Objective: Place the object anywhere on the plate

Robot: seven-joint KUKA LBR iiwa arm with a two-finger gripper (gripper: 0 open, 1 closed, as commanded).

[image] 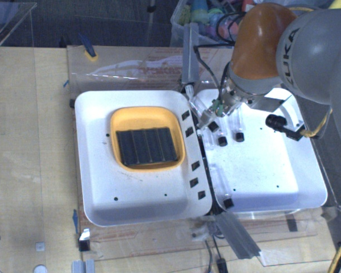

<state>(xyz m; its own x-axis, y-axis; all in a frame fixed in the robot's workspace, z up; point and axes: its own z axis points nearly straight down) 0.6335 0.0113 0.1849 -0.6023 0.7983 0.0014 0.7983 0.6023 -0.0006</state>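
A yellow plate [120, 120] with rounded corners lies in the left white bin [96, 195]. On it rests a dark grey ridged rectangular object [146, 146], lying flat and covering most of the plate's middle. My gripper [230, 137] hangs over the upper left part of the right bin [273, 186], just past the divider between the bins and well to the right of the plate. Its two dark fingertips [221, 141] stand apart with nothing between them, so it is open.
The grey arm with its orange band [258, 38] covers the right bin's far side. A black connector with a yellow cable [278, 123] sticks out over that bin. Black clips [193, 165] line the divider. A container of colourful items [216, 4] stands behind.
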